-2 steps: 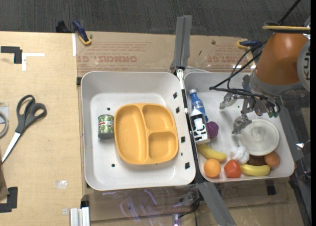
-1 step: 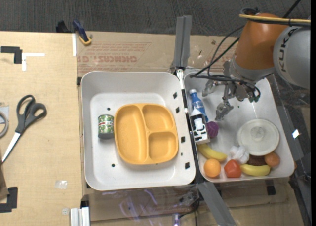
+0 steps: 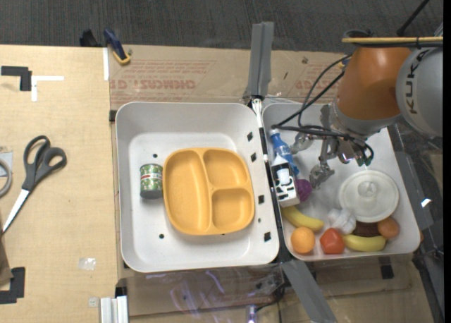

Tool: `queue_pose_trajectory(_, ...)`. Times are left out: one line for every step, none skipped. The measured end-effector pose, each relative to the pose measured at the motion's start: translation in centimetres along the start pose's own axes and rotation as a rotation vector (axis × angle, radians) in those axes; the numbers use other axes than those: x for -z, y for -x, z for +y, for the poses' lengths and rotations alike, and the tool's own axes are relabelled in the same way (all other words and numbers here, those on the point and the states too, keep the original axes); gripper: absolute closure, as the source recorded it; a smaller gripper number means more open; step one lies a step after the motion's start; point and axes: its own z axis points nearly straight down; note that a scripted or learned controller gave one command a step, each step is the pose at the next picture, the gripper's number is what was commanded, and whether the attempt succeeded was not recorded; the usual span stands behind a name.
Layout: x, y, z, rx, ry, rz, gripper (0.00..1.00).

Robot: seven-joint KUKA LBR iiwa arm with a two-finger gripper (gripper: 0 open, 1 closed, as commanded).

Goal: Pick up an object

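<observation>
- Nearest the camera, along the right white bin's (image 3: 402, 166) front edge, lie a round orange fruit (image 3: 303, 240), a red tomato-like piece (image 3: 332, 241) and a yellow banana (image 3: 365, 242).
- The two-finger gripper (image 3: 337, 157) hangs over that bin's back half, fingers spread, nothing between them.
- The likeliest target, a blue-capped bottle with a black-and-white label (image 3: 282, 171), lies just left of the gripper, long axis running front to back along the dividing wall.
- A white domed lid (image 3: 368, 195) sits just right and forward.

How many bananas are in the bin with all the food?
2. One banana lies just under the bottle near the bin's left wall, and another banana lies along the front edge by the tomato. More could be hidden under the pile.
</observation>
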Motion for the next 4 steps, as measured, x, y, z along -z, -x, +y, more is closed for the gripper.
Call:
queue_pose_trajectory(0.0,-3.2,1.4,-0.063,0.000,0.001,0.00)
queue_pose_trajectory(1.5,-5.7,-4.2,0.041,-0.002,-0.002,0.00)
queue_pose_trajectory(0.3,-3.0,0.4,0.087,-0.015,-0.005,0.00)
queue_pose_trajectory(0.1,-5.5,1.7,0.066,-0.007,-0.003,0.00)
